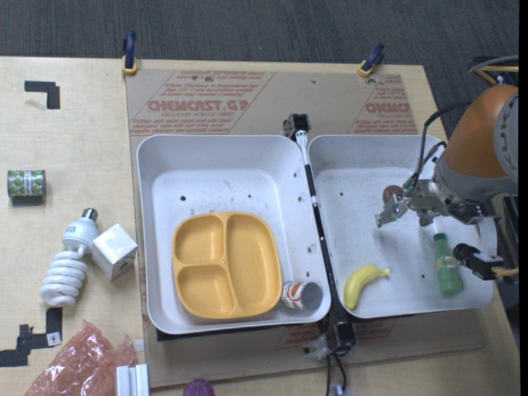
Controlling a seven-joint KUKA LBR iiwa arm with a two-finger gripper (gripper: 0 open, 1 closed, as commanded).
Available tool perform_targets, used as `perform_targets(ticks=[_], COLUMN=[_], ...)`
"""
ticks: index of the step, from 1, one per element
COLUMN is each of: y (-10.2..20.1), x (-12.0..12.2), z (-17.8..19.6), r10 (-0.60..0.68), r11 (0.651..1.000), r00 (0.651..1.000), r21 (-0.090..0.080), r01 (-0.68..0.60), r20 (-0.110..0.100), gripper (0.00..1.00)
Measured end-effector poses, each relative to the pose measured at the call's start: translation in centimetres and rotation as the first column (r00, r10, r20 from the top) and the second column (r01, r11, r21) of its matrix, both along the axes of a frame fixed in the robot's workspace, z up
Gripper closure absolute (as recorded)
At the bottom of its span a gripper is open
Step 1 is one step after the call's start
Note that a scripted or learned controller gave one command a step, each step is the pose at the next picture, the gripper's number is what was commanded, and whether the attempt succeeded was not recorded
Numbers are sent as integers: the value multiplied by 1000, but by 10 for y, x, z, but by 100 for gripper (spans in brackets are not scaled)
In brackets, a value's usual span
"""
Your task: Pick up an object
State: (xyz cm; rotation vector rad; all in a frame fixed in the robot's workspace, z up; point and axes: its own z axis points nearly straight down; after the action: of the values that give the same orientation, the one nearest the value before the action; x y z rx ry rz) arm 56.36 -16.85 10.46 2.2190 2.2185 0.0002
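End effector (394, 207) hovers in the right bin (363, 159), finger state indiscernible, nothing visibly gripped; banana (363, 283) and green bottle (448, 266) unpicked.

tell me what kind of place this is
Probably a robotics lab test bench: a robot arm reaches over two white bins holding a toy-like banana, on a board held by clamps.

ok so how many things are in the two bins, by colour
yellow: 2, the divided plate and the banana
green: 1, the bottle
silver: 1, the small can
total: 4
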Motion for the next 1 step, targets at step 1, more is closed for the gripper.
perform_targets(ticks=[1], y=[47], x=[-38], z=[-13], r10=[0], r11=[1000], r00=[1000], r21=[3], r01=[0], r20=[-3], gripper=[0])
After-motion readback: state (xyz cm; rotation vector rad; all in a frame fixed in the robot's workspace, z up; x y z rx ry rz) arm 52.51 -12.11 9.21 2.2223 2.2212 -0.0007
